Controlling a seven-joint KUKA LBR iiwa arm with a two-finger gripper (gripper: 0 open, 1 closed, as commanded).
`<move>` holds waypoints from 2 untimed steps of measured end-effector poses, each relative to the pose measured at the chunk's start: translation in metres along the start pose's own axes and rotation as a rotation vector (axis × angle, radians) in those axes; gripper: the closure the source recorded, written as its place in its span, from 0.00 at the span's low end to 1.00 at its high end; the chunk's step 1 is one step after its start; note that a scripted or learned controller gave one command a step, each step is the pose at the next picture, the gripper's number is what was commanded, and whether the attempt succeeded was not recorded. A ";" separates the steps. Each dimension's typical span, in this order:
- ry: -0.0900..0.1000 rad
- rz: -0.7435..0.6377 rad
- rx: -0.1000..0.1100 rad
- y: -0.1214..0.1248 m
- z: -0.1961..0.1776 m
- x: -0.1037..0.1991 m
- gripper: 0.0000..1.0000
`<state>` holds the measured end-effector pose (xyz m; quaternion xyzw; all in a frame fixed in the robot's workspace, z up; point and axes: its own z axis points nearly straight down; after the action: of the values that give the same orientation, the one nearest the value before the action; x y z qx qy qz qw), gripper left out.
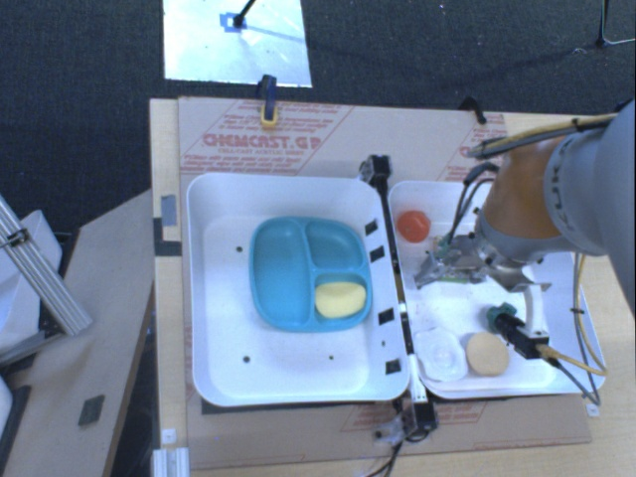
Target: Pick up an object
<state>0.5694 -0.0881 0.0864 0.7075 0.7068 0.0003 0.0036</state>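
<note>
In the left bin [214, 366], a blue divided plate [288, 266] holds a yellow piece [340, 298] in its lower right compartment. Red lettering on the sheet beneath the bins [260, 139] looks like "CHEMCAST". Across the divider, in the right bin [566, 376], an orange-red ball [413, 226] lies just up and left of the end effector [437, 266], the nearest candidate; a tan round piece [487, 354] sits below. Whether the end effector is spread or pressed together cannot be told from here.
</note>
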 end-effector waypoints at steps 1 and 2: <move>-0.004 0.001 -0.012 0.004 -0.015 -0.003 1.00; 0.004 -0.005 -0.002 0.005 -0.078 0.003 1.00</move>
<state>0.5735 -0.0849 0.1646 0.7056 0.7086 0.0023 0.0027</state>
